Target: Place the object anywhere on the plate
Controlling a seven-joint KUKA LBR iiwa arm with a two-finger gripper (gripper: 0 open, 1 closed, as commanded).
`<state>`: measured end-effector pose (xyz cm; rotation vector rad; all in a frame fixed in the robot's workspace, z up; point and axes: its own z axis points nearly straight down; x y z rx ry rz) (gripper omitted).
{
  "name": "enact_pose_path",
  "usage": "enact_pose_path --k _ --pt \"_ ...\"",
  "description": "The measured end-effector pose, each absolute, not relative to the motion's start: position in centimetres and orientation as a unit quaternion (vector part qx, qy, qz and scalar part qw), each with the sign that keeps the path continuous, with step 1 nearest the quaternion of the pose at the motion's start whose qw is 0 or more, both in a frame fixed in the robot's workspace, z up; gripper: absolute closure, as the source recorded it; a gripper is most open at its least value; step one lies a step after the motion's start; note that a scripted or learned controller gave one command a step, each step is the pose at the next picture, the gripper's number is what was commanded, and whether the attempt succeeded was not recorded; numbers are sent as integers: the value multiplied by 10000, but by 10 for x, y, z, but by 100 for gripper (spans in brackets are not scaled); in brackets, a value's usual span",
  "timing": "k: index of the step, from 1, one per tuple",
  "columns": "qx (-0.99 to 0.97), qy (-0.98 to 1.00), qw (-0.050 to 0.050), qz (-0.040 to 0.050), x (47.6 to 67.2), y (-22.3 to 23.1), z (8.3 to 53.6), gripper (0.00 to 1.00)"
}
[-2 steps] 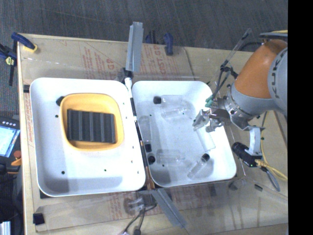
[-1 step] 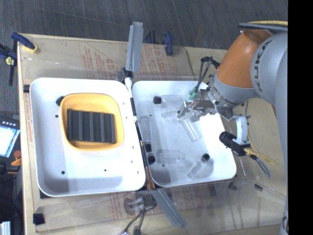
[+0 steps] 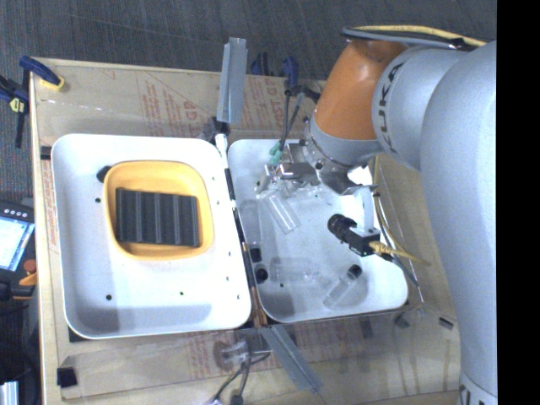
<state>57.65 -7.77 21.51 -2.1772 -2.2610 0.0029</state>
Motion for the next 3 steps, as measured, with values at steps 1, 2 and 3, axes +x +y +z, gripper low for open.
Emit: enact_pose_path --k 1,2,3 --pt "-6011 -7991 7 8 618 -34 197 100" --pt "-4967 -8679 24 15 612 17 191 100" --pt "-4969 -8678 22 15 612 17 191 0"
